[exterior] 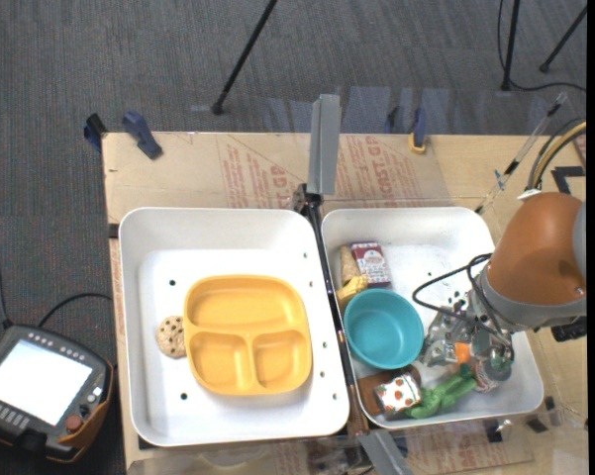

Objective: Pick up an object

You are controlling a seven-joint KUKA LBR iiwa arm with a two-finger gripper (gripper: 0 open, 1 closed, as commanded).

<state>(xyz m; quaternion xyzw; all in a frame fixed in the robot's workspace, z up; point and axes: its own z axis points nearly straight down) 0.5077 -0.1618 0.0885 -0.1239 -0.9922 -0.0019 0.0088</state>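
Observation:
My gripper (465,349) hangs low over the front right of the right bin (431,228), under the orange wrist band. Right beneath it lie a small orange item (461,351) and a green vegetable-like toy (442,396). A teal bowl (382,328) sits just left of the gripper. A small can with a red and white label (397,394) lies at the bin's front. A red and brown box (370,262) and a yellow banana-like piece (351,286) rest behind the bowl.
The left bin (144,255) holds a yellow divided tray (247,333) and a cookie (171,336) beside it. A grey post (324,151) stands behind the gap between the bins. A tablet controller (40,384) lies off the bench, lower left.

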